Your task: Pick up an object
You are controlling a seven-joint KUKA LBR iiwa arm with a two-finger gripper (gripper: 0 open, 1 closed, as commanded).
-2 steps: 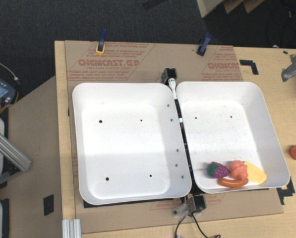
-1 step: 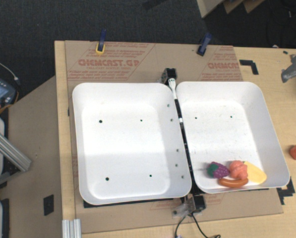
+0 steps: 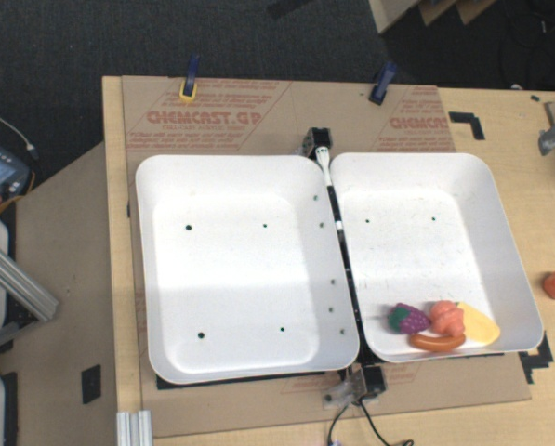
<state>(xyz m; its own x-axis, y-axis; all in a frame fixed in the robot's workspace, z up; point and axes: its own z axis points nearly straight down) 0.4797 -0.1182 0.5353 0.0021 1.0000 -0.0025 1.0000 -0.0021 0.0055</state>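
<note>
Several small toys lie bunched in the near right corner of the right bin (image 3: 416,184). They are a purple bunch of grapes (image 3: 408,318), an orange-red lumpy piece (image 3: 448,317), a yellow piece (image 3: 480,326) and an orange sausage shape (image 3: 436,342). These toys touch or overlap one another and rest against the bin's front wall.
The left bin (image 3: 165,249) sits beside the right one, joined along a black seam (image 3: 337,240). A small orange object (image 3: 554,284) lies on the cardboard right of the right bin. A grey metal piece (image 3: 551,138) pokes in at the right edge. Blue clamps (image 3: 191,80) hold the board's far edge.
</note>
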